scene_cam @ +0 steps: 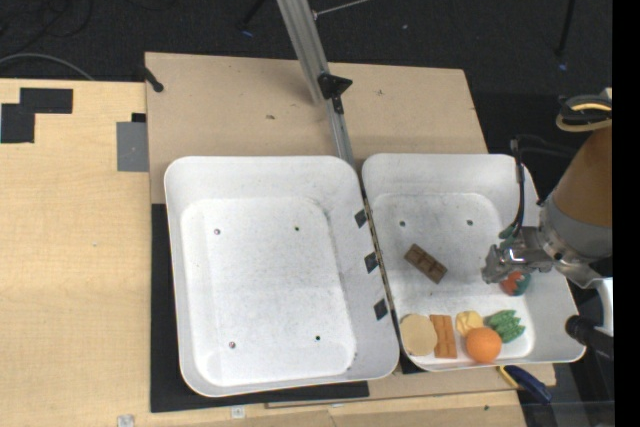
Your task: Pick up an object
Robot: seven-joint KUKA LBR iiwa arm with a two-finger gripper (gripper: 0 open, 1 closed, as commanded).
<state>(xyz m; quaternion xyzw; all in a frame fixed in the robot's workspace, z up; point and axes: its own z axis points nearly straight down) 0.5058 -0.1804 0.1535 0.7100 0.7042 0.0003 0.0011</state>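
On the tan tabletop [400,105], the right shallow white bin [440,177] holds a brown rectangular block [425,263]; the metal gripper [511,265] hovers near it, over a small red object [515,284], jaws' state unclear.

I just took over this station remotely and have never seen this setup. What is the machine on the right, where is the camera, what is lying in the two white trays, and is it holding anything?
The single camera is fixed above the bench and looks down at a slant. The grey machine with an orange band is a robot arm reaching in from the right. Its pincer is low over the right bin, close to a small red item; whether it grips that item cannot be told. That bin also holds a brown block near its middle and, along its near edge, a tan round piece, an orange-brown strip, a small yellow piece, an orange ball and a green piece. The left bin sits beside it.
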